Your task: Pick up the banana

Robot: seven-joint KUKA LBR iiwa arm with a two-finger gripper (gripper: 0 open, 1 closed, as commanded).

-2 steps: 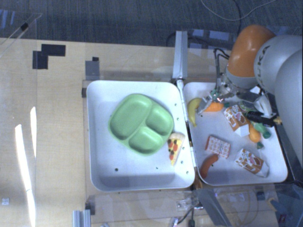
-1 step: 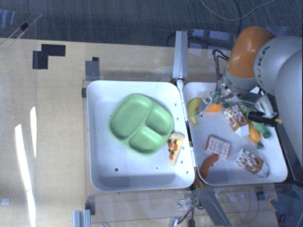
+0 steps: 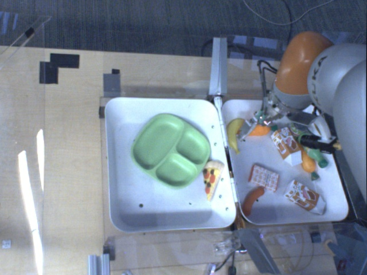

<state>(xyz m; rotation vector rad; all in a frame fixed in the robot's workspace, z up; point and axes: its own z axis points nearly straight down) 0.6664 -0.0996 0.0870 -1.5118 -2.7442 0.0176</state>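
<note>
The yellow banana (image 3: 233,134) lies curved along the left wall of the right bin (image 3: 338,211), near its far end. My gripper (image 3: 256,122) hangs low over the far part of that bin, just right of the banana and apart from it. It sits above a small orange fruit (image 3: 260,131). The grey arm with its orange band (image 3: 299,62) comes in from the upper right.
The right bin also holds two brown snack packs (image 3: 264,177) (image 3: 302,195), another pack (image 3: 284,142), a red sausage (image 3: 252,198) and a carrot (image 3: 309,162). The left bin (image 3: 123,205) holds a green divided plate (image 3: 171,149) and a pizza slice (image 3: 212,178).
</note>
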